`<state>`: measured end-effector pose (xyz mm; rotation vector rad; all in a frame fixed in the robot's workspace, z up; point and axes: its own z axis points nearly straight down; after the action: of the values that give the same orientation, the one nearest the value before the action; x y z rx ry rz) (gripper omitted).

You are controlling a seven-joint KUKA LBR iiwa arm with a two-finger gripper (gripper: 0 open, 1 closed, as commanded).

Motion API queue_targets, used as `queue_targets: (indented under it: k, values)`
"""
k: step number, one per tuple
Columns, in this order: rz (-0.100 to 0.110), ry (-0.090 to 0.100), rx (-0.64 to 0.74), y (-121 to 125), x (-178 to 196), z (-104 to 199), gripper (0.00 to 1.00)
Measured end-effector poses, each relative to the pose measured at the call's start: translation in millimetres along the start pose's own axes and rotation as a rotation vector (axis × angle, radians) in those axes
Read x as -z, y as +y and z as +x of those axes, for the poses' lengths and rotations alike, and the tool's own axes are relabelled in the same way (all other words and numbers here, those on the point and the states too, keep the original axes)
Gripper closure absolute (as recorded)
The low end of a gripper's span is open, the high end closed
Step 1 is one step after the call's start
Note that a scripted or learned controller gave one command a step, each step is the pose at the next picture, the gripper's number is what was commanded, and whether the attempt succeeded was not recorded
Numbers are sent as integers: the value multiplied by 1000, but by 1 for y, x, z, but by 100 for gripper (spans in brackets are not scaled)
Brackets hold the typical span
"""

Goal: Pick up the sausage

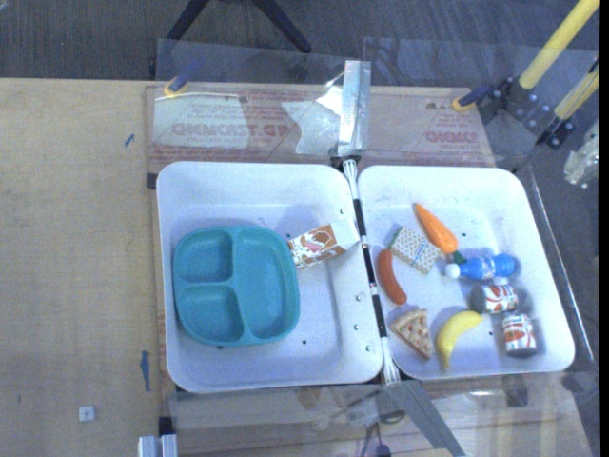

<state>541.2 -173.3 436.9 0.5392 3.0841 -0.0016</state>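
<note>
— Where is the sausage?

— In the right bin [447, 187], at about 9 o'clock from that bin's middle. The sausage [391, 276] is reddish-orange and lies flat close beside the bin's left wall, its length running roughly from 11 o'clock to 5 o'clock. Nothing lies on top of it.

— What lies round it?

— At 2 o'clock from it, just beside its upper end, there is a small patterned box [415, 249]; I cannot tell whether the two touch. Farther out the same way lies a carrot [435, 228]. At 5 o'clock, near its lower end but apart from it, is a pizza slice [412, 332], and a banana [456, 334] sits just beyond that slice, at 4 o'clock from the sausage. Over at 3 o'clock, well apart, a blue-and-white bottle [483, 268] lies on its side, with two small cans [495, 299] below it, towards the bin's 4 o'clock corner.

— And the other bin?

— The left bin [238, 193] holds a teal divided plate [236, 285], at about 8 o'clock from its middle. A small brown-and-white carton [317, 246] lies at 2 o'clock from the plate, near the wall between the two bins, so it is at 9 o'clock from the sausage, across that wall.

— How does your gripper stand: spread, closed, or clamped on something?

— I cannot tell. The sausage itself rests on the bin floor.
</note>
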Motion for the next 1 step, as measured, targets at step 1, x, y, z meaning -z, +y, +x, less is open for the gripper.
queue_targets:
  k: [1]
  values:
    - [-2, 4, 396, -4, 0, 7, 100]
